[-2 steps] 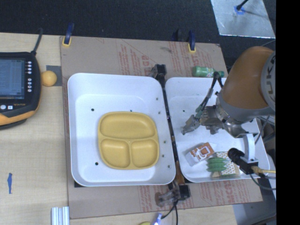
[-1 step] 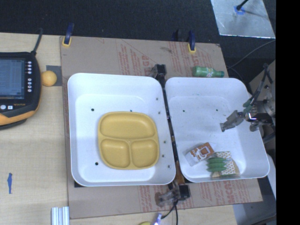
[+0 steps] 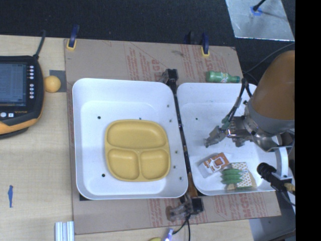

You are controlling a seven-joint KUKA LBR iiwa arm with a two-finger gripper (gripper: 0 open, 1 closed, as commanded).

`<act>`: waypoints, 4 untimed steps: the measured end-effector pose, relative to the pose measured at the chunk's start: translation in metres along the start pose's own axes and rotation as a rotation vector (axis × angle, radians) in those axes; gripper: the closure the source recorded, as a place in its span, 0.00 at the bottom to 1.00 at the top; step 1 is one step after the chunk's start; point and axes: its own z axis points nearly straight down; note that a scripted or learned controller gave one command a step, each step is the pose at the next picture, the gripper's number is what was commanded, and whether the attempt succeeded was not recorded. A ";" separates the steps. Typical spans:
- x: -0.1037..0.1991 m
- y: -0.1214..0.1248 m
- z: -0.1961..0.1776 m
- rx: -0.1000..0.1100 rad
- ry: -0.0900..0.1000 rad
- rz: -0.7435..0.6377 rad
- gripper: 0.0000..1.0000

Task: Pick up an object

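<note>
Candidate objects lie in the right bin (image 3: 200, 97), toward its near edge: a small orange-and-white packet (image 3: 214, 164) and, just beside it, a green item (image 3: 231, 175) resting on a patterned card (image 3: 244, 178). The gripper (image 3: 214, 137) hangs above the bin floor, just beyond the packet and apart from it. Its fingers appear slightly spread with nothing between them; nothing is held.

To perform the step well, the gripper should centre over one item, likely the packet as the nearest, descend squarely and close across its narrow side, clear of the bin wall.

The left bin (image 3: 85, 99) holds a yellow divided tray (image 3: 136, 149). A green bottle (image 3: 220, 77) lies on the bench outside the bins.

The fingertip outline is blurred, so the opening is uncertain. The arm (image 3: 273, 92) covers the right bin's far side.
</note>
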 end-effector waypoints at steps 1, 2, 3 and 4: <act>-0.111 0.026 0.070 0.000 -0.001 0.004 0.00; 0.042 -0.010 0.025 0.000 0.001 -0.002 0.00; -0.032 0.017 -0.004 -0.002 0.000 0.004 0.00; -0.123 0.006 0.074 0.001 0.000 0.003 0.00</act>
